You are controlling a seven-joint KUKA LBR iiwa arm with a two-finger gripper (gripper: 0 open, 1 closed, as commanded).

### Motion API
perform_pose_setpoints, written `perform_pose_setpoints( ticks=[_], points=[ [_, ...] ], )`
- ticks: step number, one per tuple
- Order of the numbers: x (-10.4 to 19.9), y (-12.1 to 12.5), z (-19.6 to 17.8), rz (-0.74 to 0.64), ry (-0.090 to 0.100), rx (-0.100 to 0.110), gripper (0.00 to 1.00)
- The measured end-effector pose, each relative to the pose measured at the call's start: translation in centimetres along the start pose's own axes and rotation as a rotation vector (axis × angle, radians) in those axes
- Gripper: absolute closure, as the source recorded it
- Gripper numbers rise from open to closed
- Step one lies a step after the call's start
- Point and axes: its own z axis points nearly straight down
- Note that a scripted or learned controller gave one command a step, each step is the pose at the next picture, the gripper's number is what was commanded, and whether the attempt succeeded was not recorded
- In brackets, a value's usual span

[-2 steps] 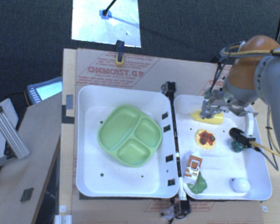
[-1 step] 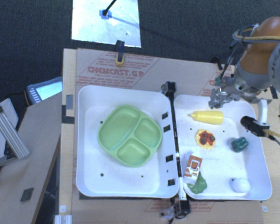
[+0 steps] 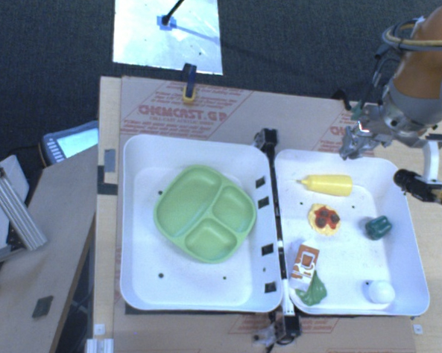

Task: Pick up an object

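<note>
Whether the jaws are spread or closed cannot be told at this slant; the gripper [image 3: 352, 149] hangs over the far rim of the right bin [image 3: 408, 236], and nothing shows in its grasp.

Largest on the bench are the two white bins. The left bin [image 3: 141, 204] bears a green divided plate [image 3: 205, 213], lying flat near its middle. The right bin carries all the candidates for picking. A yellow bottle [image 3: 327, 184] lies on its side nearest the gripper, its nozzle toward the divider between the bins. Just below it sits a small round pizza toy [image 3: 324, 219]. An orange-and-white carton [image 3: 303, 261] rests near the divider, with a green leafy piece [image 3: 315, 290] touching its lower end. A dark green object [image 3: 378, 227] lies toward the right wall, and a white ball [image 3: 380, 291] sits in the near right corner.

The step in hand looks like the approach. The bottle seems the soundest choice: close by, well apart from its neighbours, and with a long body to close across. The arm would do best to centre over its middle, turn the wrist so the grip spans the short width, and descend straight, since a rounded body probably rolls if struck off-centre.
</note>
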Motion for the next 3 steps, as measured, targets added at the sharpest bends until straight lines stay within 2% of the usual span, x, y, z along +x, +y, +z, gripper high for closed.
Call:
perform_pose_setpoints(
  ticks=[1,3],
  points=[
    [5.0,-3.0,-0.4,-0.003,0.003,0.006,1.0],
    [15.0,-9.2,2.0,-0.003,0.003,0.009,1.0]
  ],
)
